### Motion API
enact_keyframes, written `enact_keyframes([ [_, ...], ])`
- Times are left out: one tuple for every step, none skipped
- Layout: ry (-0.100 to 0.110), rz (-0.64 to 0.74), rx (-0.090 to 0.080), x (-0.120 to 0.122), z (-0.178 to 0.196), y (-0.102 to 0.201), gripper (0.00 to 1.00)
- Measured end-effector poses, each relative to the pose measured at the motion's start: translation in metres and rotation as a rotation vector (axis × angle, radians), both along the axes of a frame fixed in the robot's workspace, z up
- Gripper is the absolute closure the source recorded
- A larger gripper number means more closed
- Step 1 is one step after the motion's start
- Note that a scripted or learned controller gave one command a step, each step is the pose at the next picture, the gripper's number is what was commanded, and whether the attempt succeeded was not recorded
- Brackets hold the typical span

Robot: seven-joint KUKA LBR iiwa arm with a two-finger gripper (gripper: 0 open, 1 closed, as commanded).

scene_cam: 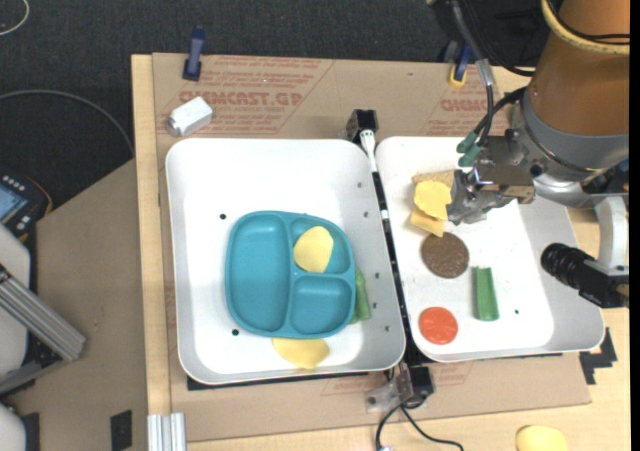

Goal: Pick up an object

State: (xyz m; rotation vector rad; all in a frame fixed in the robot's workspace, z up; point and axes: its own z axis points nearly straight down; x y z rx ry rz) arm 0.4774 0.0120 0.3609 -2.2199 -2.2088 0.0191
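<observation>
Left bin (190,239): blue plate (262,279) with yellow food (313,249).
Right bin (540,324): brown cookie (444,255), red circle (438,325), green stick (485,293).
Gripper (468,211): over yellow cheese (431,205).

Two white bins (190,239) (560,329) | one teal divided plate (262,274) | four yellow pieces (313,249) (300,351) (432,199) (428,223) | one brown disc (444,255) | one orange disc (437,325) | one green stick (485,293)

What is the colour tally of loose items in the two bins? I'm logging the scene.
Yellow: 4
Green: 2
Brown: 1
Orange-red: 1
Blue tray: 1
Total: 9
</observation>
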Motion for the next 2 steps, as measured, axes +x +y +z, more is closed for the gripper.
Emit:
enact_keyframes([
  [-0.005, -0.001, 0.001, 0.001, -0.109, -0.051, 1.0],
  [-0.019, -0.002, -0.003, 0.031, -0.103, -0.118, 1.0],
])
